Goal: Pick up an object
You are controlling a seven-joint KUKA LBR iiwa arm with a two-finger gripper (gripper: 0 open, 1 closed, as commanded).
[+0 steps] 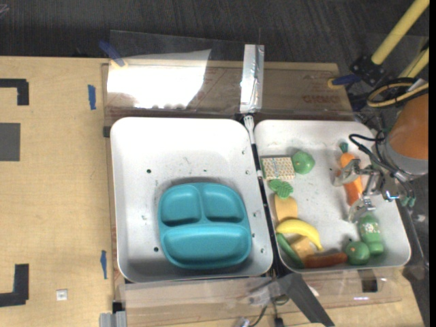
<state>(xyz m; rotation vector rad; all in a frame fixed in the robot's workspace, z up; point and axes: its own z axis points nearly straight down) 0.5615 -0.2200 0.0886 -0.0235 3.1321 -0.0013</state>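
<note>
In the right bin (320, 138), the orange carrot (351, 182) lies just beside the tool (364, 197).

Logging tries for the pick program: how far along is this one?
Nothing looks done yet: the teal tray sits alone in the left bin. In hand: the gripper is low in the right bin beside an orange piece; I can't confirm a grasp. Left: grip and lift. The banana and green ball lie untouched.

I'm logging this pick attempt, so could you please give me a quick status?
Gripper low over right bin, beside orange carrot; grasp unconfirmed. Banana and green ball lie apart. Teal tray in left bin.
</note>
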